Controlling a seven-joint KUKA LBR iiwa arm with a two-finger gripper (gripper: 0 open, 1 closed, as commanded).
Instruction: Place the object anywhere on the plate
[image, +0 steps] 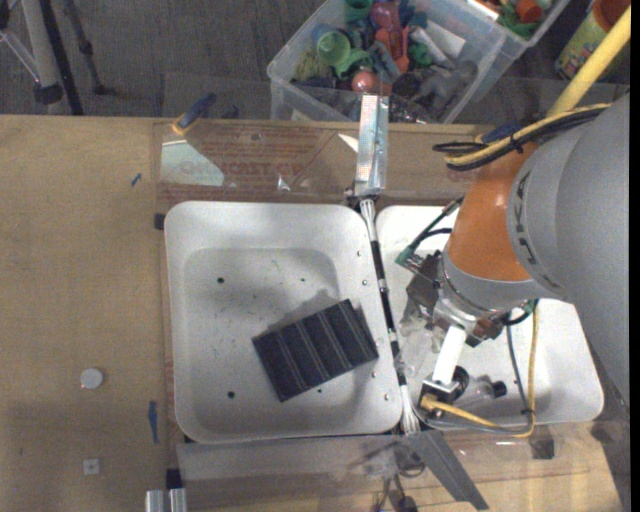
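A black ribbed plate (315, 349) lies tilted in the left white bin (200, 250), toward its front right. The grey arm with its orange band (485, 235) reaches in from the right over the right white bin (575, 385). My gripper (425, 305) hangs low at that bin's left side, close to the divider between the two bins. The wrist covers most of the gripper, and I make out no object in it. The arm hides much of the right bin's floor.
A clear tub of colourful toys (400, 50) stands behind the bench. A transparent sheet (260, 160) lies behind the left bin, next to an upright metal strip (372, 140). A small grey disc (91, 378) sits on the wooden bench at the left.
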